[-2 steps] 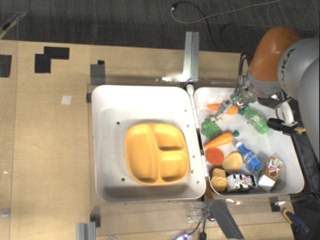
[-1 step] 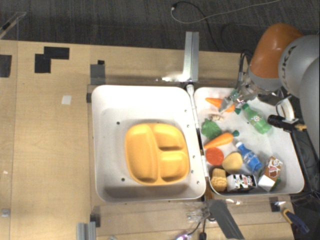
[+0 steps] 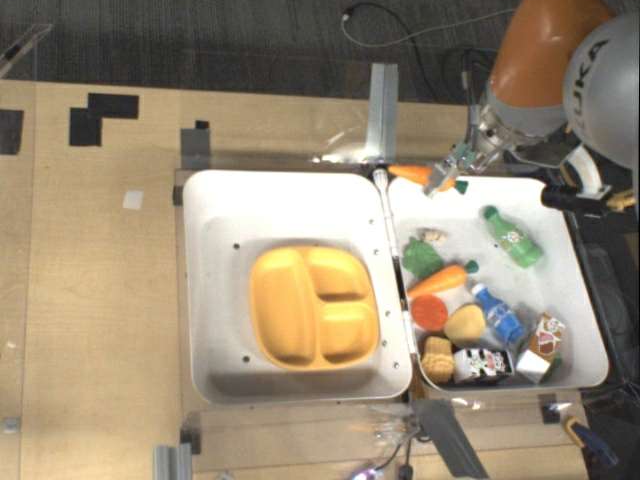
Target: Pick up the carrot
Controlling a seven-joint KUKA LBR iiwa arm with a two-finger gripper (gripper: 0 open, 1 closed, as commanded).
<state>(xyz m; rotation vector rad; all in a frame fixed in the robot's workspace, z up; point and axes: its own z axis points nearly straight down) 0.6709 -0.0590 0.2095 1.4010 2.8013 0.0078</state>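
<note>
While the arm is reaching in from the right, we are seeing the gripper sitting at the far rim of the right bin, clamping the carrot. Its orange body is sticking out left of the fingers and its green top is poking out right. We are also noting a second carrot lying mid-bin, well apart, beside a green toy vegetable.

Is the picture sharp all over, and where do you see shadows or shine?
In the camera view, the yellow tray and left bin look sharp, a soft shadow darkening that bin's near wall; the pincer by a carrot at the right bin's far corner looks slightly blurred; the arm's orange band shows soft shine.
</note>
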